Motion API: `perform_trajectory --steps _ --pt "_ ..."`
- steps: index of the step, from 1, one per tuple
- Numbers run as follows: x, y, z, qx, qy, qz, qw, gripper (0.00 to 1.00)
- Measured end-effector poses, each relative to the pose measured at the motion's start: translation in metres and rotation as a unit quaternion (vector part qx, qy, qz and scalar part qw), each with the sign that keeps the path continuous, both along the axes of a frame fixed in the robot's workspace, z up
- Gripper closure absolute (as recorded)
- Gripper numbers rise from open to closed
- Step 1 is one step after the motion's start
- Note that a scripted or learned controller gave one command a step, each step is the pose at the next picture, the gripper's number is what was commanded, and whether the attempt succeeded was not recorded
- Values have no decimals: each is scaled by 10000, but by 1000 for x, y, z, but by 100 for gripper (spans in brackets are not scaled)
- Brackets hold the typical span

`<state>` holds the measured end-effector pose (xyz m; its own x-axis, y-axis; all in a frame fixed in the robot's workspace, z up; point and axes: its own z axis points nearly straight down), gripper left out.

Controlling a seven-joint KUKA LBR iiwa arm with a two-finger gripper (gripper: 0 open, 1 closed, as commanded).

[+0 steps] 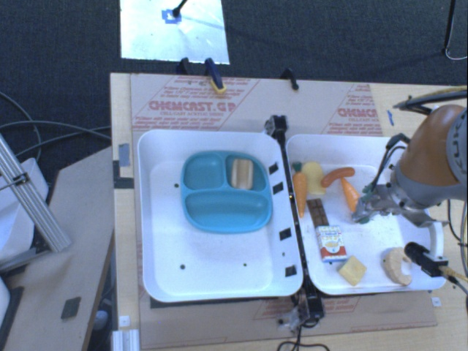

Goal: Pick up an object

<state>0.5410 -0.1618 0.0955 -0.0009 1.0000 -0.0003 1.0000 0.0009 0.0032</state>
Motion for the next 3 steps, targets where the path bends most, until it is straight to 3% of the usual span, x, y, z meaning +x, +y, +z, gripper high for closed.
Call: perform_trajectory --steps 2,3 --pt "-10 4 107 -6 -15 14 10000 100" --pt "-9 4 130 -1 -2 16 10000 100"
